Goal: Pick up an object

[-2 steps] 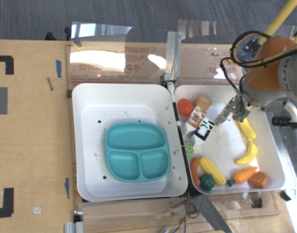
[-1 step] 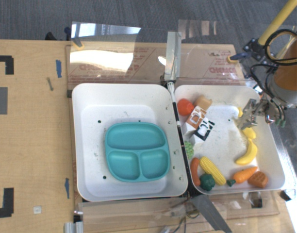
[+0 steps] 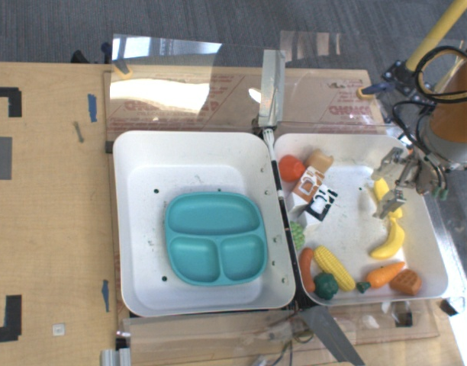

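On my screen, the light-brown cardboard-covered worktop (image 3: 43, 227) carries two shallow white plastic bins. The left bin (image 3: 134, 166) holds a teal three-compartment plastic plate (image 3: 215, 236), lying flat near its centre. The right bin (image 3: 348, 155) holds the toy foods. Along its left side I see a red-orange rounded toy (image 3: 291, 167), a tan block (image 3: 320, 161) just beside it, and a white carton with black-and-white markings (image 3: 316, 194) below them. Lower down lie a green leafy piece (image 3: 297, 233), an orange carrot-like stick (image 3: 306, 264), a yellow corn cob (image 3: 333, 265) and a dark green vegetable (image 3: 324, 284). Further right rest an orange carrot (image 3: 384, 274), a brown ridged toy (image 3: 407, 282) and a yellow plastic banana (image 3: 391, 239). The grey pincer (image 3: 394, 191) sits low over the bin's right part, above the banana, beside a small yellow piece (image 3: 381, 189). I cannot tell how wide it stands or whether it grips anything.
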Tool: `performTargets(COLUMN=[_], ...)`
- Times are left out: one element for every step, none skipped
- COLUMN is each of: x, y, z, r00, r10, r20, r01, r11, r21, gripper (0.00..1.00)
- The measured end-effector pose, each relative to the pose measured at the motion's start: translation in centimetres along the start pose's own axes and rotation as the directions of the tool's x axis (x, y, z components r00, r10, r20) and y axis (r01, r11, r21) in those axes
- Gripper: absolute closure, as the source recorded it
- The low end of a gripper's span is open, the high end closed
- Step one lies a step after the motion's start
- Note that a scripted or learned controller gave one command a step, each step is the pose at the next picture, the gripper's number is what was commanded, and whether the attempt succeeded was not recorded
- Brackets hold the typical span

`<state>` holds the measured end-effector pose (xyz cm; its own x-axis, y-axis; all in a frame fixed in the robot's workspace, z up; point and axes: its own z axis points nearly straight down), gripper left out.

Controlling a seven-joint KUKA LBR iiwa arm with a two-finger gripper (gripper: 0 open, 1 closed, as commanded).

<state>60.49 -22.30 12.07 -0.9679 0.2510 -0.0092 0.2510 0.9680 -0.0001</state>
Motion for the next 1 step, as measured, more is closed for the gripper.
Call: performTargets(x=[-0.57], y=[0.12], z=[3.31], r00=[0.996], r10=[0.093], r20=[-0.002], r01=[-0.093], r11=[0.996], r21=[0.0], gripper=[0.0])
